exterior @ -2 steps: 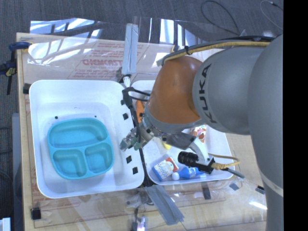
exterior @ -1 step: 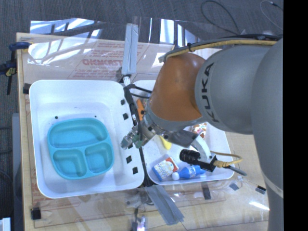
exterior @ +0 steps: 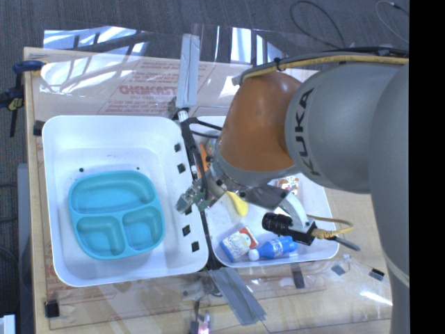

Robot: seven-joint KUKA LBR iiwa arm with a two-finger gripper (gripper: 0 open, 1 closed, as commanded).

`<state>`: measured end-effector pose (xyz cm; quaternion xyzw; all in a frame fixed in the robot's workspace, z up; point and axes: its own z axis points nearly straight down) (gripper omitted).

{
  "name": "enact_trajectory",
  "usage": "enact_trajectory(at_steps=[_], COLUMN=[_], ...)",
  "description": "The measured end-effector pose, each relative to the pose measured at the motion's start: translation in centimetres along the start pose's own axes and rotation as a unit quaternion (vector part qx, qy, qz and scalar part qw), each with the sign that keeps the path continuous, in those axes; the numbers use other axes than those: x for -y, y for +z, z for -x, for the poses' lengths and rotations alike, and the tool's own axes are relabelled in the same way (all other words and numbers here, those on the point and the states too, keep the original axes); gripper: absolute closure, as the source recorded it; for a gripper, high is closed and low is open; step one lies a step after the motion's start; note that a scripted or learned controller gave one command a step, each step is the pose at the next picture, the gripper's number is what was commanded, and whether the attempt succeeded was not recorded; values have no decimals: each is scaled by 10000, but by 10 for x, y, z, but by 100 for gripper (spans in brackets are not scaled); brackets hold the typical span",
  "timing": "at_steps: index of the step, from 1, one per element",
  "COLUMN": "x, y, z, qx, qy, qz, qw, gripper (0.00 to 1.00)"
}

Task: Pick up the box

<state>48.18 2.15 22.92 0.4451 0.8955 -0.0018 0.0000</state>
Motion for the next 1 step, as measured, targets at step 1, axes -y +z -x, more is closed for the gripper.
enact_trajectory(at_steps=[1], x=[-28], y=[39], z=[1], qx=[-21], qy=[1767], qz=[-11], qw=[9843], gripper=[100])
